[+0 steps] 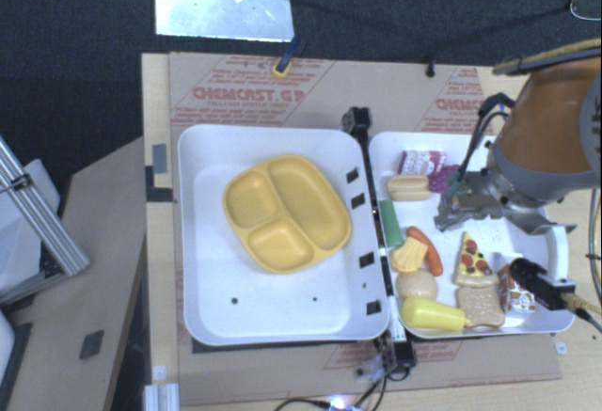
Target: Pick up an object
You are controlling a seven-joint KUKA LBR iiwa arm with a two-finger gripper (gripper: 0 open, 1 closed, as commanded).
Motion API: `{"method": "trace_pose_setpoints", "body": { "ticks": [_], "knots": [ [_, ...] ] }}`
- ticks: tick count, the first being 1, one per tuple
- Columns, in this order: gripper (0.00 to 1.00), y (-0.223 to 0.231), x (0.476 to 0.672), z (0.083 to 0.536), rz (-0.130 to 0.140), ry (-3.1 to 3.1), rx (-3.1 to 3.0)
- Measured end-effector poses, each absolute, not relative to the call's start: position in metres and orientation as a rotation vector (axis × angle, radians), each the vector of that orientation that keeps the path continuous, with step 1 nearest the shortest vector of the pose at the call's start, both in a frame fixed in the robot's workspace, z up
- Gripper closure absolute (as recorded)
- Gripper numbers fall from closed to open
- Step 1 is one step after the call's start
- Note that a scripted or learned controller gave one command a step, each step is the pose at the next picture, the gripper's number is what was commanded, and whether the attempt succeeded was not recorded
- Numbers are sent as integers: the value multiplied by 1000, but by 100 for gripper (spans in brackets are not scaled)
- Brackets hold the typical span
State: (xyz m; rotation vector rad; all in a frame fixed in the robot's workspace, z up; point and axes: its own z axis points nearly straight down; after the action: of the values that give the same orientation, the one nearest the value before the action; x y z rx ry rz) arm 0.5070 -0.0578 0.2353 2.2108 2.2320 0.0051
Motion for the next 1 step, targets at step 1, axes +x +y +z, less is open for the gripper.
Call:
{"method": "trace_pose_setpoints", "body": {
  "ticks": [1],
  "knots": [
    [100,-18,485,218,2,2231,2214]
  ]
}}
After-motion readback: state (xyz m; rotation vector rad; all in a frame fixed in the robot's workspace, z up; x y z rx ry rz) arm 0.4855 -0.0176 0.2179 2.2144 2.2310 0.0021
